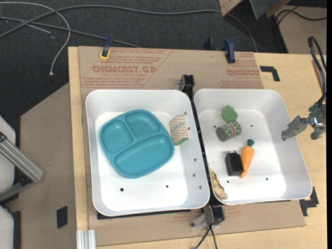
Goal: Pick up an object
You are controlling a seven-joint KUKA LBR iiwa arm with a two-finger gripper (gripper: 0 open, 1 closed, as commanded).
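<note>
The right bin (pixel 275 188) holds a green knobbly piece (pixel 228 112), a small patterned cylinder with a grey end (pixel 229 130), an orange toy carrot (pixel 247 158) and a black block (pixel 233 163) that touches the carrot's left side. My gripper (pixel 304 130) hangs over the right rim of this bin, to the right of the carrot and well apart from every object. Its two grey fingers (pixel 291 129) are spread open and hold nothing.
In the left bin (pixel 150 198) lie a blue divided plate (pixel 137 142) and a patterned cup on its side (pixel 179 128). A yellowish brown item (pixel 219 187) rests at the right bin's front left corner. Blue clamps (pixel 229 51) hold the cardboard at the back.
</note>
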